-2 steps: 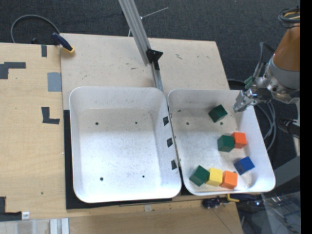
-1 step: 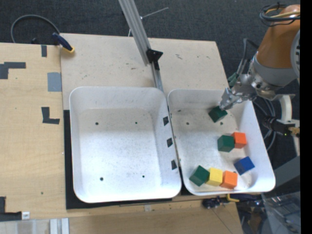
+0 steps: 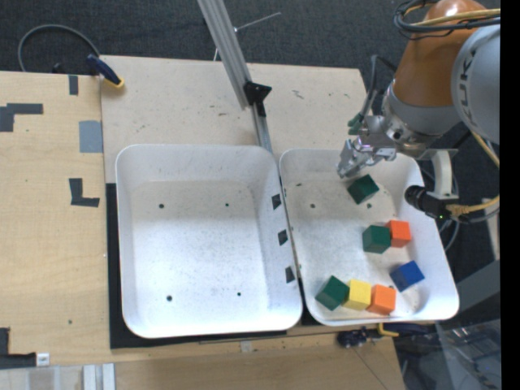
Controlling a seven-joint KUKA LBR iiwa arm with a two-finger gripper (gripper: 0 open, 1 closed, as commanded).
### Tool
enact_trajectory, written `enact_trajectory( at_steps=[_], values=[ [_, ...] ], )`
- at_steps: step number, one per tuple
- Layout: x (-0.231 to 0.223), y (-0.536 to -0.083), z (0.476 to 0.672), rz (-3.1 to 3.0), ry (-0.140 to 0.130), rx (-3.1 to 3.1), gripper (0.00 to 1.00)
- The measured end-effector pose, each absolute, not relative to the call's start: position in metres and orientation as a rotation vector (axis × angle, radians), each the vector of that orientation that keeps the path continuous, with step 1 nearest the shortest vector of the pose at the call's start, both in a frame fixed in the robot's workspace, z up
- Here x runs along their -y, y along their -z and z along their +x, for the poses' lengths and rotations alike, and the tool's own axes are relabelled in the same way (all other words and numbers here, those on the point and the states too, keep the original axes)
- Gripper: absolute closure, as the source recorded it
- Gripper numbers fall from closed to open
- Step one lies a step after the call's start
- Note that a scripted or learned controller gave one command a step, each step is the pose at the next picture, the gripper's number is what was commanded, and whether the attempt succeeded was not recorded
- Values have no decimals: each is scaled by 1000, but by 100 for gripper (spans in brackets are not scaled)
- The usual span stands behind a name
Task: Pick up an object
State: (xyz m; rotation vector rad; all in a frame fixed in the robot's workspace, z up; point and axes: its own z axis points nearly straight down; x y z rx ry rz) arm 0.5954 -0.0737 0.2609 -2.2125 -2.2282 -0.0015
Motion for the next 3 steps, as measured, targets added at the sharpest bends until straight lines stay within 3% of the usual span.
enact_trajectory(
  at_steps=[3],
  values=[
    [-90,-246,610,-2212,0,2228,100]
  ],
)
